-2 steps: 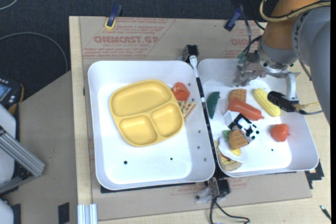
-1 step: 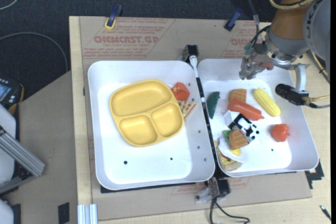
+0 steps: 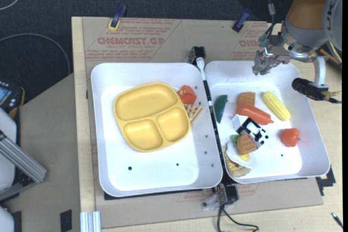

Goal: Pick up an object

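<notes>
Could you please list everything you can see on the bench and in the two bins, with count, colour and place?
Bins: two, white, side by side on the bench.
Divided tray: one, yellow, left bin.
Tomato-like piece: one, red-orange, left bin, at the tray's right edge.
Waffle piece: one, tan, left bin, beside the tray.
Green piece: one, dark green, right bin, near the divide.
Hot dog: one, red sausage on a tan bun, right bin centre.
Corn cob: one, yellow, right bin, right of the hot dog.
Red piece: one, red, right bin's right side.
Mixed pile: several items, black-white, tan, yellow, right bin front.
Clamps: two, blue, bench's far edge.
Gripper: one, grey, over the right bin's far edge.
</notes>
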`<control>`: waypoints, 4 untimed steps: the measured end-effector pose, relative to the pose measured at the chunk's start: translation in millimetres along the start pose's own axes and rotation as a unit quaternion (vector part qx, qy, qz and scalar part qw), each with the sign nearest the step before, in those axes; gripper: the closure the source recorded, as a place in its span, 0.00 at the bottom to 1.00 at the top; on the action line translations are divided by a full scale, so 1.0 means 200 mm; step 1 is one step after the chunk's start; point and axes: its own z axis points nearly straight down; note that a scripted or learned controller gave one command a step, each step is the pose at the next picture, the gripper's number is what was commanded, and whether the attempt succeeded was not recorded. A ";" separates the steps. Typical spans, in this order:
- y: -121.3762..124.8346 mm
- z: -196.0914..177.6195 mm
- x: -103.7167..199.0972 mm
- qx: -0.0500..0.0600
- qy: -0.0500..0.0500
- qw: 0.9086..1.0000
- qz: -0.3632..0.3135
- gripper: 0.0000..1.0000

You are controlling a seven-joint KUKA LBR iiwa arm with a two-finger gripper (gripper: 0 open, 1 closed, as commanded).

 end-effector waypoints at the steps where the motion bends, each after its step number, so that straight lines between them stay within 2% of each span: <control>1: 0.01 -0.19 0.00 0.000 0.000 1.000 0.000 1.00; 2: -0.21 -0.17 0.14 0.005 0.001 1.000 0.000 1.00; 4: -0.58 -0.10 0.51 0.005 0.001 1.000 0.000 1.00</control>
